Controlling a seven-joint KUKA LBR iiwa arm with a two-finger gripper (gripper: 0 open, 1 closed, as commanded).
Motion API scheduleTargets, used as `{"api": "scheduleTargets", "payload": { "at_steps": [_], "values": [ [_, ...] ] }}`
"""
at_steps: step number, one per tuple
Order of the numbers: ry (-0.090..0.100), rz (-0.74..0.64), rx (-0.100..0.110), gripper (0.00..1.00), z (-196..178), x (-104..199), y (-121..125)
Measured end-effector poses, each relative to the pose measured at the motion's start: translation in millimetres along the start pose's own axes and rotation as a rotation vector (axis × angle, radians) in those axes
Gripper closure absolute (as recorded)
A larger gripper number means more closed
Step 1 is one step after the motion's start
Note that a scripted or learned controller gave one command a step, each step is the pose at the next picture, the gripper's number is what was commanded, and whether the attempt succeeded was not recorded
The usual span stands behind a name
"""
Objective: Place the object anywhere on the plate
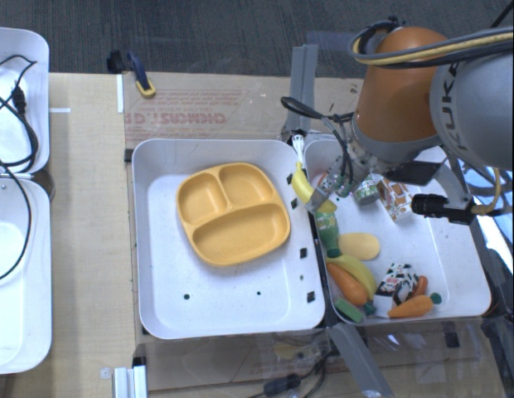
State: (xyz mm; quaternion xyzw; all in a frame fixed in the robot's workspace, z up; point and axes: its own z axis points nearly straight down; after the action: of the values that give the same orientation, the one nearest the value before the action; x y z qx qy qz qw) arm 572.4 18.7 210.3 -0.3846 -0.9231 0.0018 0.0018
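Gripper: the gripper sits at the left edge of the right bin, low over the pile, under the orange band of the arm. We cannot tell its state; the wrist hides it.

Object: we take the yellow piece just beside the gripper, lying over the wall between the two bins, as the likely target. We cannot see whether it is gripped or only touched.

Near neighbours: a green bottle lies just below the gripper. Past it are a pale yellow lemon, a banana, two carrots and, and a black-and-white toy. Small cartons sit to the right of the gripper.

Plate: the plate, orange-yellow with three compartments, sits in the left bin, bare, near the shared wall and tilted in plan.

Step in hand (our judgement): picking; nothing is on the plate yet.

How to do it well: we would confirm a firm hold before lifting, rise straight up to clear the shared wall and the green bottle, then travel left and release low over the large compartment, the one nearest the pile.

Risk: the yellow piece rests on the wall, so a weak pinch may drop it between the bins.

Counter: a wooden counter carries both bins.
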Motion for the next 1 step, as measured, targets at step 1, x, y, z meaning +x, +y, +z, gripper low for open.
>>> {"api": "scheduleTargets", "payload": {
  "at_steps": [1],
  "values": [
    [0.0,0.0,0.0,0.0,-0.1,0.1,0.2]
  ]
}}
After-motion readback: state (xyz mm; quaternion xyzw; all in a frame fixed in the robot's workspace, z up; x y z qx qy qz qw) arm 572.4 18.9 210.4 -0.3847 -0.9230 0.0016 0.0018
